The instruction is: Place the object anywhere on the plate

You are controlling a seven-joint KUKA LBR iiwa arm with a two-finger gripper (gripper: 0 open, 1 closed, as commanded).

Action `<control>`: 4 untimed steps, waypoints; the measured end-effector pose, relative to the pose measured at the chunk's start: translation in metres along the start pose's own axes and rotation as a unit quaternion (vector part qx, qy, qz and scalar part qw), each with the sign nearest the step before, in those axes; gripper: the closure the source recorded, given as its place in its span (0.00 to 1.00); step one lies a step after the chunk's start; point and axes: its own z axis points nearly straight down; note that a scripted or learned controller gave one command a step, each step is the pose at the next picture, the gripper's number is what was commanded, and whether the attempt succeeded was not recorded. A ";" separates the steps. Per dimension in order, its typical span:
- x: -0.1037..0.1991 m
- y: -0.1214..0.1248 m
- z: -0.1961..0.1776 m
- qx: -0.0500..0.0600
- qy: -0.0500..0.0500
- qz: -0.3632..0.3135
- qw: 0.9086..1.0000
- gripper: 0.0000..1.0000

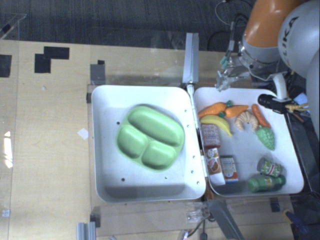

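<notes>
Pale wooden bench [45,149] under glare; black patches [50,58] at its far left; dark carpet [100,14] beyond.

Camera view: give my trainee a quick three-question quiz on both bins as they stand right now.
1. True or false: the green plate lies in the left bin.
2. Which item touches the carrot in the right bin? A) green bottle B) banana C) small can
3. Fill in: the gripper hovers above the right bin's ____ left corner.

Key
1. True; the plate's three compartments hold nothing.
2. B; the banana lies just below the carrot, against it.
3. Far; it is above the bin's rim, away from the toys.
</notes>
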 end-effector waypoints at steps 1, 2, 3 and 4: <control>0.072 0.000 0.045 0.001 0.001 -0.041 0.999 1.00; 0.149 0.019 0.044 0.000 0.002 -0.039 0.999 1.00; 0.150 0.036 0.043 -0.001 0.001 -0.104 0.995 1.00; 0.244 0.058 0.050 0.000 0.002 -0.060 0.998 1.00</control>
